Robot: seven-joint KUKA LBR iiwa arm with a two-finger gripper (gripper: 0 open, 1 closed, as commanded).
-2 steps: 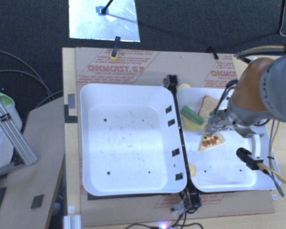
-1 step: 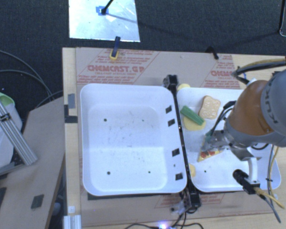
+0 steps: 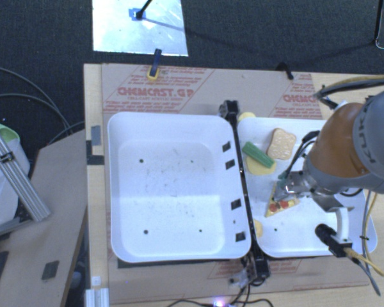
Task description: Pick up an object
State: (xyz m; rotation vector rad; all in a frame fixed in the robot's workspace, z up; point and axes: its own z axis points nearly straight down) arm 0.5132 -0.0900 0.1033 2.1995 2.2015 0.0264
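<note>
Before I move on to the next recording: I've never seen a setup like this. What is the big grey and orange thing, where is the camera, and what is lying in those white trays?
The grey and orange shape is a robot arm, reaching in from the right. Its job is to pick up an object. The one camera sits fixed above the bench and looks down at a slant.

Two shallow white bins stand side by side on a cardboard sheet. The objects lie in the right bin: a green block resting on a yellow piece, a tan, bread-like slice, and a small pizza-slice-shaped piece. The left bin stands beside it.

The gripper hangs low just above the pizza-shaped piece. The arm hides the tips, so I cannot tell whether anything is held.
</note>
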